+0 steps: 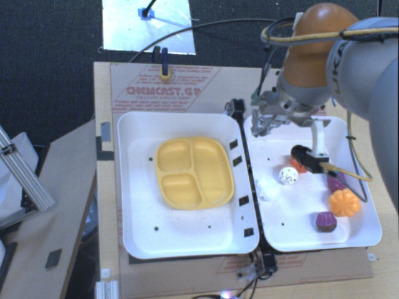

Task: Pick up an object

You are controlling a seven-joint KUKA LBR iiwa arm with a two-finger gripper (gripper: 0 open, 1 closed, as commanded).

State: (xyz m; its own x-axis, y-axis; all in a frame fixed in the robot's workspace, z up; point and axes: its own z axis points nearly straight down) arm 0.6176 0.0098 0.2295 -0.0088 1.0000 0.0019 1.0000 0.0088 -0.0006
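Small white speckled ball (288, 175), orange pumpkin shape (345, 203), purple lump (325, 221) in right bin (280, 226), yellow divided plate (194, 172) in left bin (140, 167)

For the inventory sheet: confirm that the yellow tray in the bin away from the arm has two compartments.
Not two: the camera view shows the yellow tray divided into three compartments. It does lie in the bin away from the arm.

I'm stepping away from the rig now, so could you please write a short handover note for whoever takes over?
Gripper: above the right bin's far left corner, with no object visibly held.
Right bin: white speckled ball, orange pumpkin toy, purple piece.
Left bin: yellow divided tray.
Done: nothing picked yet.
Left: grasp and lift one object.
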